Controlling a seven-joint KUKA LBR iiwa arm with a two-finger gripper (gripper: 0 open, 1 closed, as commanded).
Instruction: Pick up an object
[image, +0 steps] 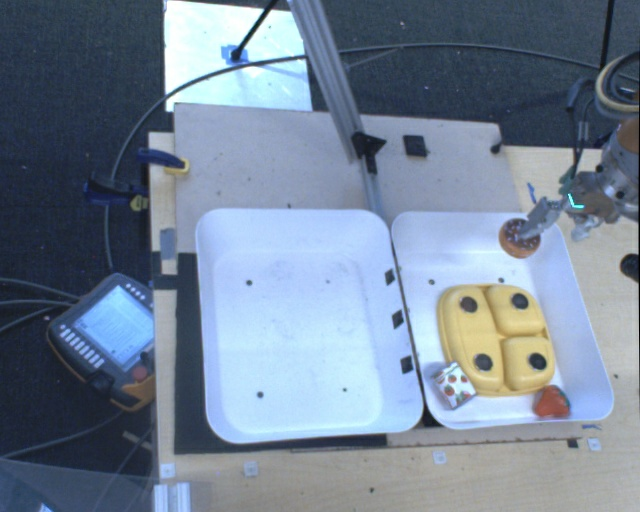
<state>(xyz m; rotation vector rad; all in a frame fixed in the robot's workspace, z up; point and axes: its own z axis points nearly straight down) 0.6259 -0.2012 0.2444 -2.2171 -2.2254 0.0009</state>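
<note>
1. Hovering at the far right corner of the right bin (585, 330), the gripper (540, 218) sits right over a small brown donut-looking thing (517, 238); honestly can't tell how wide it's spread or if it's got hold of anything.
2. Yellow four-bump tray (497, 338) fills the middle of that bin.
3. Spotted cube (453, 385) touches the tray's near-left corner, red strawberry-ish piece (551, 402) at near-right.
4. Left bin (215, 250) sits just beside.
</note>
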